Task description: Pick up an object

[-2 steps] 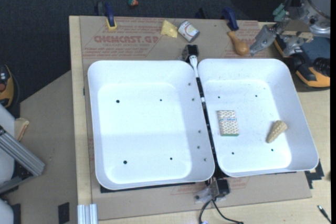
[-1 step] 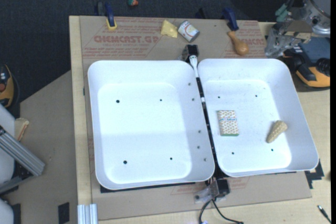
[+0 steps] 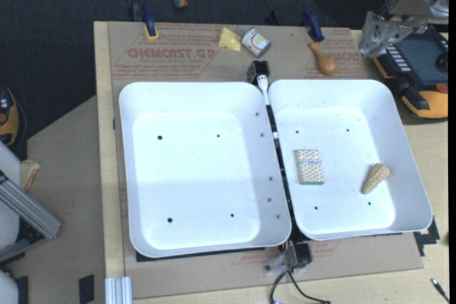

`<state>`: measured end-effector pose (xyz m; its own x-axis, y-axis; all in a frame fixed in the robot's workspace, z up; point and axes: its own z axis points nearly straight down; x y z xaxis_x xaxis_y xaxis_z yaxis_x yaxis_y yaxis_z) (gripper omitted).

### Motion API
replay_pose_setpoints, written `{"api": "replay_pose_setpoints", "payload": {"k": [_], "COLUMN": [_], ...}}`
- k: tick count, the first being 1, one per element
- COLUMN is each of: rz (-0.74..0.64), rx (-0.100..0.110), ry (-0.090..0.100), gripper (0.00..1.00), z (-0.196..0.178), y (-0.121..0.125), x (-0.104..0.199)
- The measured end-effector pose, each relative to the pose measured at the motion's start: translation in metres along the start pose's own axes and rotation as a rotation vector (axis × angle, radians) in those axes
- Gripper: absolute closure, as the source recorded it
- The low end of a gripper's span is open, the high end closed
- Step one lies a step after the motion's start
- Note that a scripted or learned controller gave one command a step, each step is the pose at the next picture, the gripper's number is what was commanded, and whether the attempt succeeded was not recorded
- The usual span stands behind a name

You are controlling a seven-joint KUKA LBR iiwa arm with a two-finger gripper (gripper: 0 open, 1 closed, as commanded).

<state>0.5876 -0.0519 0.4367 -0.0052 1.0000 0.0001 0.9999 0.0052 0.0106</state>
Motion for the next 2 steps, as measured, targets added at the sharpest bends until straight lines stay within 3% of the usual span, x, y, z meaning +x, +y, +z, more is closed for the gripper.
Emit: {"api": "replay_pose_setpoints", "payload": {"k": [1, 2], "rz": [-0.013, -0.003], "rx": [0.017, -0.005], "ry": [0.005, 0.006], "gripper": [1.00, 1.00], "z": [0.029, -0.099], "y": [-0.032, -0.077], "x": [0.148, 0.188]}}
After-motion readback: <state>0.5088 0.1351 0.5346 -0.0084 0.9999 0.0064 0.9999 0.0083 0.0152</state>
